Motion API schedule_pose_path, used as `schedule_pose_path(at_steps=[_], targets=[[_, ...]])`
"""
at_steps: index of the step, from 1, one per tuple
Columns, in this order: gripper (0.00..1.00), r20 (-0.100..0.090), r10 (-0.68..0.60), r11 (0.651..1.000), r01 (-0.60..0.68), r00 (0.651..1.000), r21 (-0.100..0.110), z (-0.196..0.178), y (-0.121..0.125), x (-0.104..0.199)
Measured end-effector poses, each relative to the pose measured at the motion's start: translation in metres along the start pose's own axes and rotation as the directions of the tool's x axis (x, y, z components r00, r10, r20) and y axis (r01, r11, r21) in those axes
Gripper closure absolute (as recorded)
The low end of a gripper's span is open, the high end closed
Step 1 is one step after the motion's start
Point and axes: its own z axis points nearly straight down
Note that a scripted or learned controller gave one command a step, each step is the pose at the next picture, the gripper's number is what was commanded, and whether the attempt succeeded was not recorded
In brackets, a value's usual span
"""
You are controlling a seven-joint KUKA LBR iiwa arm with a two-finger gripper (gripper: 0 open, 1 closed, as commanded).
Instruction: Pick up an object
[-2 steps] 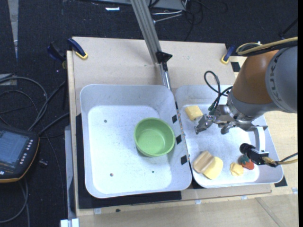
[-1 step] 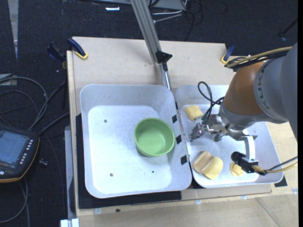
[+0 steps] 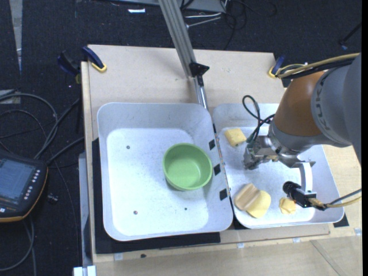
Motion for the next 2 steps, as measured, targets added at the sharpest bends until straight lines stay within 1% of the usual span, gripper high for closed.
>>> schedule_pose_path(at_steps=[1, 2], targets=[[1.00, 0.001, 0.000, 1.000, 0.000, 1.000, -0.005, -0.061, -0.002, -0.004], [1.00, 0.000, -0.001, 1.000, 0.001, 1.000, -0.004, -0.117, 0.008, 0.001]])
